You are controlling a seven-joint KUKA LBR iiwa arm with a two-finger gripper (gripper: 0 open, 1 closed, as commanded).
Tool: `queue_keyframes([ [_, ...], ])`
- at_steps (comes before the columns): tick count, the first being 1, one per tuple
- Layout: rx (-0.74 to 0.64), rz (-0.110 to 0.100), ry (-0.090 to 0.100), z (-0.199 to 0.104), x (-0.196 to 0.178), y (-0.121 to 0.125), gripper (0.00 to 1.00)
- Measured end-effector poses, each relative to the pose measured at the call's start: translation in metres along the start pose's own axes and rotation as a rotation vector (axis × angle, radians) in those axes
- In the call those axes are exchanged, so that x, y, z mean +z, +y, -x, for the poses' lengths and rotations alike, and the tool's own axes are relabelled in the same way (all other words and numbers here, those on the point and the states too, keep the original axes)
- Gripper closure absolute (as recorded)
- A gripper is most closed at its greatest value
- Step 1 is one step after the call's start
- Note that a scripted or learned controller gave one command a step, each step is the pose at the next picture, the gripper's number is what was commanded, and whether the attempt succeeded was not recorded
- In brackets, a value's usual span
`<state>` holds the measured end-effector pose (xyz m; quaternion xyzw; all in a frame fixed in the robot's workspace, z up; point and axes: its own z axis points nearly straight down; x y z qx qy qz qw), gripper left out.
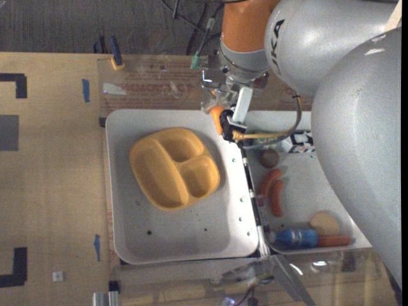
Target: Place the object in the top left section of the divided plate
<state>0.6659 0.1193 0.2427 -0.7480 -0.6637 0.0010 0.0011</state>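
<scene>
- One fixed camera looks down at a slant on the table from fairly near.
- Both bins lie mid-frame; the arm enters from three o'clock.

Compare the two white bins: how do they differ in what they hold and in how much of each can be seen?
The left bin holds one yellow divided plate; the right bin holds several small things, among them red sausages and a blue bottle. The left bin is seen whole; the grey arm covers part of the right bin. Both are shallow, white and stand side by side.
</scene>
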Motion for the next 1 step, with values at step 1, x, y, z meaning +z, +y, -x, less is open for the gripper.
queue_keyframes([
  [1, 0.001, 0.001, -0.001, 0.0002, -0.0005, 0.0002, 0.00],
])
